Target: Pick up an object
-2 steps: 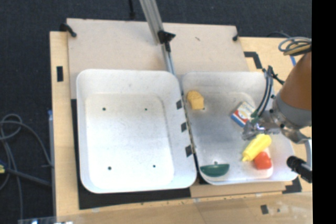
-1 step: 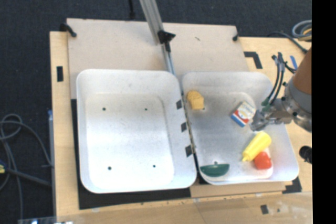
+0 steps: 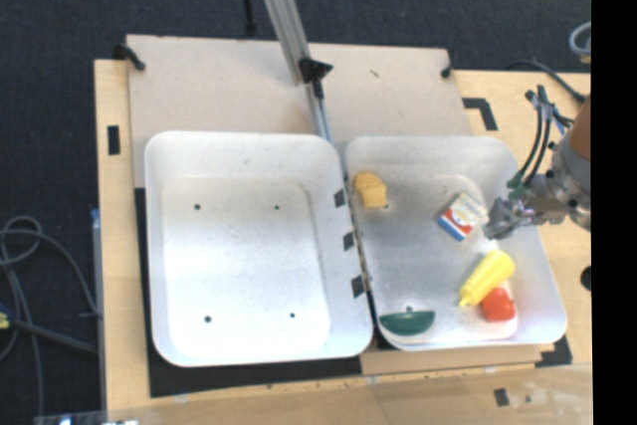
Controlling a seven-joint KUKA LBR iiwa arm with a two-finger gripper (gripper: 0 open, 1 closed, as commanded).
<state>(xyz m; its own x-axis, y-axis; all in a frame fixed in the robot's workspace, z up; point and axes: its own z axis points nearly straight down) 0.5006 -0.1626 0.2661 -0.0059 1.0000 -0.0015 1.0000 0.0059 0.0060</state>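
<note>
Camera view, slanted from above: two white bins side by side, left bin [image 3: 249, 244] bare, right bin [image 3: 418, 244] bearing five small things. Gripper [image 3: 501, 219] low over the right bin at its three o'clock side, entering from the right. Jaw state: cannot tell, tips too small and blurred against the white floor. Nothing visibly between them.

Nearest candidate: small white carton [image 3: 458, 217] with red and blue print, just beside the gripper, toward nine o'clock from it. Probably light and stiff-walled, though thin card may dent under a hard squeeze; faces likely smooth and a little slippery. Best taken across the two narrow sides, near mid-height. Lies tilted, long axis running roughly from two o'clock to eight o'clock; which end counts as the top, unclear.

Next: yellow object [image 3: 487, 277], toward six o'clock from the gripper, elongated, long axis from one o'clock down to seven o'clock, lower end touching or nearly touching a red-orange object [image 3: 498, 306]. Likely light moulded plastic, rounded, prone to rolling out of a pinch; grip across the short axis at the middle.

Further off: small yellow block [image 3: 370, 191] at the bin's ten o'clock corner, and a dark green piece [image 3: 408, 320] at the six o'clock rim.

Pick not yet made, by this judgement.
</note>
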